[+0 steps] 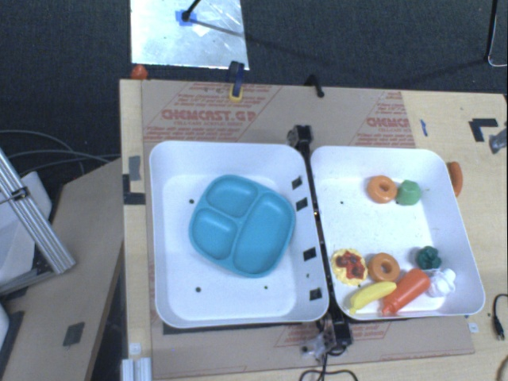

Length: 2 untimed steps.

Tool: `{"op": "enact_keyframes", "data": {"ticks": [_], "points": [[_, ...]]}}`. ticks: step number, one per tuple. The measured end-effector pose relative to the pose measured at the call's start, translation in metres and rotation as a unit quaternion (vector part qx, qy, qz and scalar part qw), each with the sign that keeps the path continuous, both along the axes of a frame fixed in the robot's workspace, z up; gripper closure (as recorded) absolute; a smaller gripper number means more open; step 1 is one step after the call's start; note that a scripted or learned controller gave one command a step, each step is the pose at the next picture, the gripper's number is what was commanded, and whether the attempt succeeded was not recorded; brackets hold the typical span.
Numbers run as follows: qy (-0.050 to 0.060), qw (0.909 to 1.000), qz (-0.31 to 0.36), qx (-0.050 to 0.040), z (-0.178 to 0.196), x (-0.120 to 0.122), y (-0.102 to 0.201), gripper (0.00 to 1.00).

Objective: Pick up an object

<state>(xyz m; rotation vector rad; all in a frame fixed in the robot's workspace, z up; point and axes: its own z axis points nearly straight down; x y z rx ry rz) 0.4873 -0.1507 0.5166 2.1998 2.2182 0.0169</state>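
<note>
Beside glossy ring doughnut [382,189], knobbly green lump [408,192]

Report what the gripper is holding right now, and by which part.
Nothing can be called held: every toy, such as the carrot and banana, lies loose in the right bin.

Seen from above: dark blue-grey carpet [381,22] across the floor, spread around a pale wooden bench [95,236]. Laid over the bench top, a brown protective sheet [210,117] printed in red lettering, partly legible as "CHEMCAST GP". Beyond the bench's far edge, flat on the carpet, a shiny silver square panel [189,22] catching the light, with a patch of blue tape [186,17] near its middle. At the left edge, angled aluminium framing [32,221] beside thin cables [55,155] trailing over the carpet. Lighting even and soft, without hard shadows.
</note>
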Motion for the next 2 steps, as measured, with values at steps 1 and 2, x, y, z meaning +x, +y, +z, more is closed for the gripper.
{"op": "enact_keyframes", "data": {"ticks": [1,2], "points": [[0.014,0.9999,-0.005,0.0031,-0.138,-0.001,-0.025,0.00],[-0.001,1.0000,0.000,-0.0002,0.029,0.000,0.007,0.00]]}}
